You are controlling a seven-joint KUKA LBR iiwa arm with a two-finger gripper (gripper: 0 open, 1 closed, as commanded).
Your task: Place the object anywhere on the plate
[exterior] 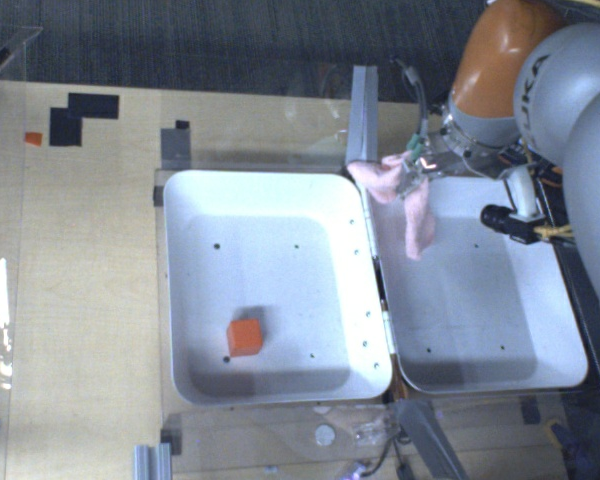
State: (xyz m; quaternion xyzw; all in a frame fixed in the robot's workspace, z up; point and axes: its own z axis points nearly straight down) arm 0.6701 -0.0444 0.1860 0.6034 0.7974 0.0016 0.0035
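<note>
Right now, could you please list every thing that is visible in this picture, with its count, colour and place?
block: one, orange, on the floor of the left bin, toward its near left corner.
cloth: one, pink, hanging from the jaws over the far left corner of the right bin, one end lying over the divider.
bins: two, white, side by side on the bench.
bench: one, pale wood, with black marks and a small orange mark at far left.
arm: one, grey with an orange band, entering from the right.
jaws: shut on the cloth.
</note>
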